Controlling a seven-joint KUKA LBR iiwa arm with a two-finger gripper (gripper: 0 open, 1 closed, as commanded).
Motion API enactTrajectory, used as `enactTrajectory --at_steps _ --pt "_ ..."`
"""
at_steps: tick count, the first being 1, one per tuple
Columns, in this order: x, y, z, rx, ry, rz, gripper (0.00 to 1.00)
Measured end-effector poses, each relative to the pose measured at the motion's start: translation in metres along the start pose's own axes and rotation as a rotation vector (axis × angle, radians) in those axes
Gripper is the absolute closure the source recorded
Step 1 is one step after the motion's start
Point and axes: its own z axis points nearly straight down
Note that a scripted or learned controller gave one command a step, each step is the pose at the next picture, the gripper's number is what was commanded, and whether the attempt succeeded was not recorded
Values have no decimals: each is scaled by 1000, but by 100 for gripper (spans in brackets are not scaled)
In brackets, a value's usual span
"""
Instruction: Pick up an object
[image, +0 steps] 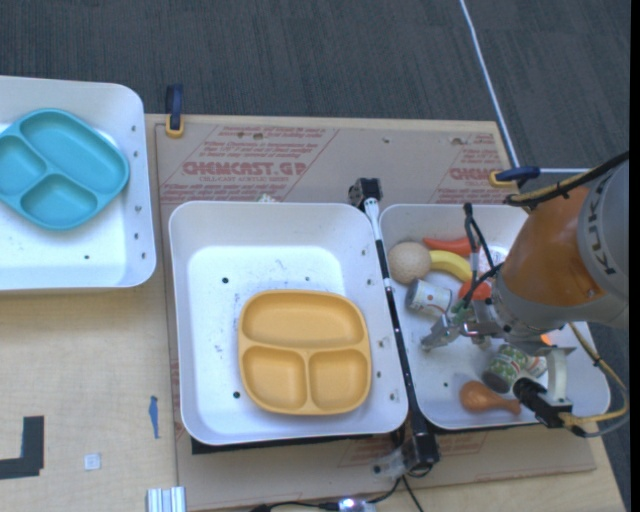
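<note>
Reaching in from 3 o'clock, the grey-and-orange arm (560, 260) covers much of the right bin (440, 395), its hand (445, 328) low among the objects; whether it grips anything cannot be told. A beige ball (408, 261), banana (450, 265) and white cup (428, 296) crowd 11 o'clock. An orange piece (485, 397) lies at 6 o'clock; the left bin (200, 300) holds a yellow divided plate (303, 351).

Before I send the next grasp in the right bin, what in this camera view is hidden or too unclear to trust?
- Gripper: too small and cluttered to tell whether its fingers are open or shut.
- Carrot and banana: right ends hidden behind the arm.
- Right bin: its far right side is covered by the arm.
- Small dark item under the wrist: too blurred to identify.
- Blue tray: cut off by the left edge.
</note>
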Motion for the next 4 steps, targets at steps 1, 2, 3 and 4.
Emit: enactTrajectory --at_steps 1,2,3,4 --pt "-5 -29 0 -1 0 0 0" --pt "-5 -27 -11 -6 0 -1 100" --pt "6 -29 -1 -1 -2 1 100" --pt "7 -29 0 0 -1 0 0"
